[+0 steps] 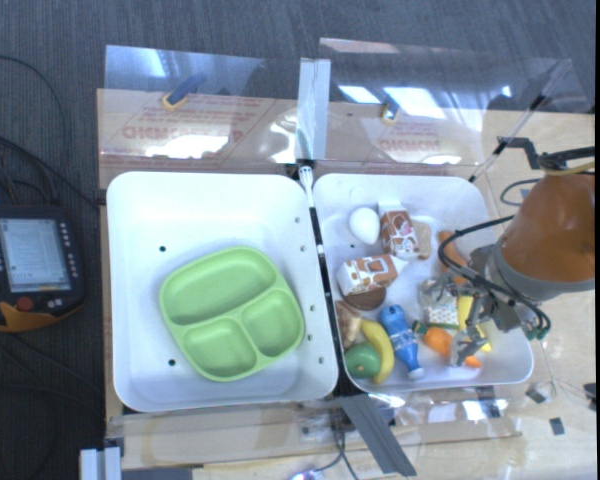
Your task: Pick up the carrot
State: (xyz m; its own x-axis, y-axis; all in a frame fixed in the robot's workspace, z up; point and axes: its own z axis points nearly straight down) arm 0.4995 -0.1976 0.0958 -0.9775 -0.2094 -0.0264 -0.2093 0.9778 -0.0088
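I have the claw (458, 320) low in the right bin (500, 208), down among the toys near its front right corner. The wrist and cables cover it, so I cannot tell how it is set, and I see nothing clearly caught in it.

The carrot (438, 341) looks to me like the small orange piece lying on the bin floor just beside the claw, on its near side. More orange shows right of it, under the tooling, and I cannot say whether that is the same thing. A blue bottle (401, 340) lies just left of it, with a banana (376, 348) and a green fruit (359, 361) beyond. Something speckled sits touching or nearly touching the carrot from behind.

My judgement: this is the closing-in step. To do it well I would centre over the orange body, turn the wrist so the jaws straddle its short axis, and keep clear of the bottle. Go down slowly to the floor, close, then lift a little and check before going on. The green tray (232, 312) in the left bin (140, 218) plays no part.
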